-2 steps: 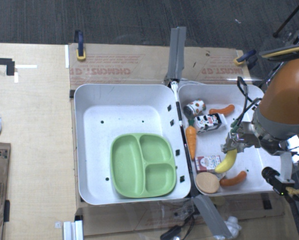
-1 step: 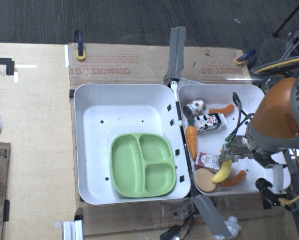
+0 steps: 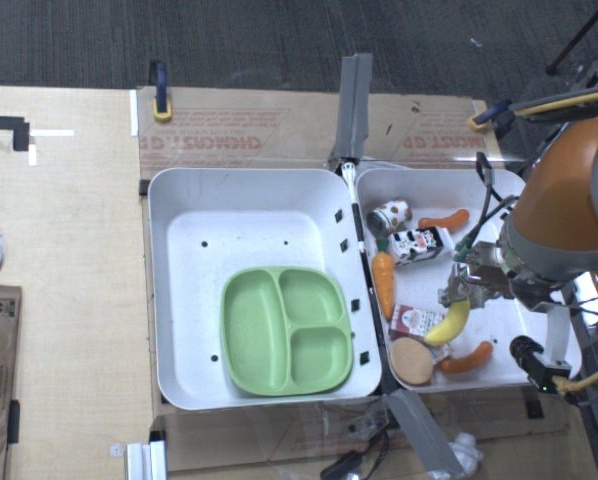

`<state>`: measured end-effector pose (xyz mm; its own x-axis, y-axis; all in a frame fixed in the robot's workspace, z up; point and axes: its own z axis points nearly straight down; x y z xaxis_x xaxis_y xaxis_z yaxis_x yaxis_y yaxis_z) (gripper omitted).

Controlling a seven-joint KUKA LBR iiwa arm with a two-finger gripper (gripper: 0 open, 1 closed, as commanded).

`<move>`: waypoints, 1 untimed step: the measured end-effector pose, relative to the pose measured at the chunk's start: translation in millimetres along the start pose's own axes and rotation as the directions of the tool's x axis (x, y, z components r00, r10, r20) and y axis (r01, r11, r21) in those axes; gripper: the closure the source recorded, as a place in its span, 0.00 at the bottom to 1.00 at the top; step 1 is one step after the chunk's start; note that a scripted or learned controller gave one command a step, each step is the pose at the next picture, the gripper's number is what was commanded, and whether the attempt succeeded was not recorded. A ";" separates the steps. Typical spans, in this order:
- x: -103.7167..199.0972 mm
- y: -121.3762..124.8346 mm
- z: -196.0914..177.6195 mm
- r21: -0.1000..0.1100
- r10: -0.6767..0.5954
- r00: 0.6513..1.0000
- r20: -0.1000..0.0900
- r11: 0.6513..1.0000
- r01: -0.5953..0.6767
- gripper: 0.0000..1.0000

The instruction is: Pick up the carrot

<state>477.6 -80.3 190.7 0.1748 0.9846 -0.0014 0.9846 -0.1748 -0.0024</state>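
The carrot (image 3: 383,283) is orange with a small green top. It lies lengthwise along the left wall of the right bin (image 3: 499,180). My gripper (image 3: 463,288) hangs over the middle of that bin, about a hand's width to the right of the carrot and apart from it. It sits directly over the upper end of a yellow banana (image 3: 448,324). Whether it touches the banana is unclear from this angle.
Also in the right bin are a small can (image 3: 390,214), a black-and-white carton (image 3: 420,245), an orange-red sausage (image 3: 445,218), a red packet (image 3: 409,319), a brown round piece (image 3: 412,362) and another sausage (image 3: 466,359). A green divided plate (image 3: 284,330) lies in the left bin (image 3: 179,268).
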 end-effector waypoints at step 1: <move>-0.4 0.7 -7.8 0.002 -0.002 1.000 0.002 1.000 0.002 1.00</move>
<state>478.2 -80.8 198.5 0.1731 0.9849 -0.0031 0.9849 -0.1731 -0.0042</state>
